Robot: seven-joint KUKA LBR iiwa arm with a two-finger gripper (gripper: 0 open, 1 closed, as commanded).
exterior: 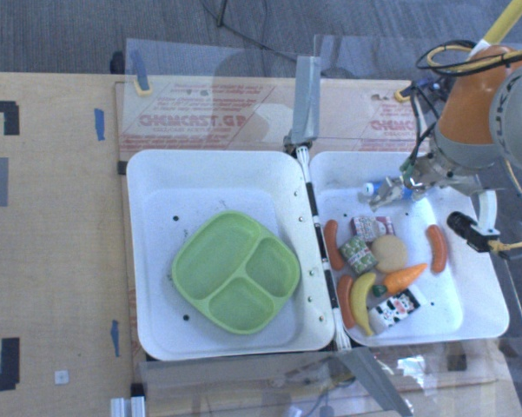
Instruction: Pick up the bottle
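Small clear bottle with blue cap lying upper right, in right white bin, touching grey two-finger gripper. Grip state: cannot tell. Risk: slipping or rolling away, being round and on its side.

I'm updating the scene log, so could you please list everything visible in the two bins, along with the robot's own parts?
Tray: 1, green, three compartments, left bin.
Sausages: 3, orange-red; two by the right bin's left wall, one at right.
Banana: 1, yellow, front.
Carrot: 1, orange, middle.
Ball: 1, tan, middle.
Cartons: 3; black-and-white, green, red-and-white.
Bottle: 1, clear, blue cap, right bin's back.
Arm: 1, grey, orange band, above bottle.
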